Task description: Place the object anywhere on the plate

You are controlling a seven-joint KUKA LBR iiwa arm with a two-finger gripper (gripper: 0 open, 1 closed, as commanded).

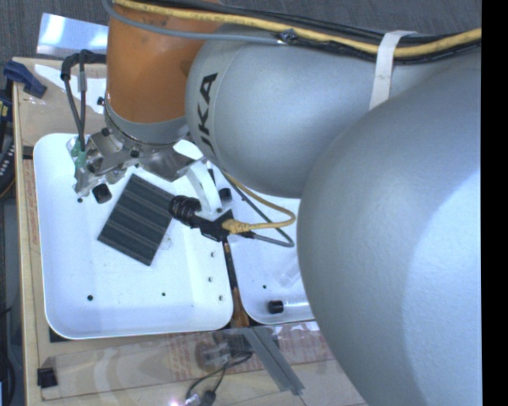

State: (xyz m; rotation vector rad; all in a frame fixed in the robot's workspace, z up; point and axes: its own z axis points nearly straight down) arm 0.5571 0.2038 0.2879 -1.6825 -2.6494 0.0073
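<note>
My arm fills most of the camera view, with its orange band [157,49] over the back of the left bin [76,303]. Below the wrist, a dark ribbed block of the gripper [138,219] hangs tilted over the middle of the left bin. A small dark thing [275,307] lies near the front left corner of the right bin [258,315]. I cannot tell what it is. The arm hides most of the right bin and the back of the left one.
A black cable plug with a yellow lead [207,218] hangs by the divide between the bins. The left bin's white floor shows a few small dark dots [91,298]. Blue clamps [21,79] sit off the bench's back left corner.
</note>
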